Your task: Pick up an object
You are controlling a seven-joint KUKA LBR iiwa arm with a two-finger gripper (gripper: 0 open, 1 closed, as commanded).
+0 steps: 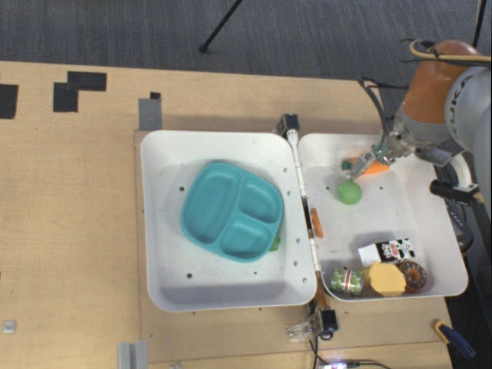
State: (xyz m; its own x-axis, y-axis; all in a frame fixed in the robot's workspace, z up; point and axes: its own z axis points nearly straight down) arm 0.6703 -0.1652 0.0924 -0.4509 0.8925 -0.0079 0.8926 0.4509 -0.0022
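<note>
1. Pale wood counter (77, 206) carries 2 shallow white bins; left bin (161, 283) holds a teal compartment plate (233, 210).
2. Right bin (430, 229) has a small green ball (350, 193), an orange wedge-shaped piece (374, 169), and a cluster of small food items (380, 271) at the near edge.
3. Hand (361, 164) is low at the bin's far side, just beside the orange piece; finger spread: cannot tell. Nothing visibly held.
4. Risks: the orange piece or the ball just beside it could get nudged away; a slanted approach could close on nothing.
</note>
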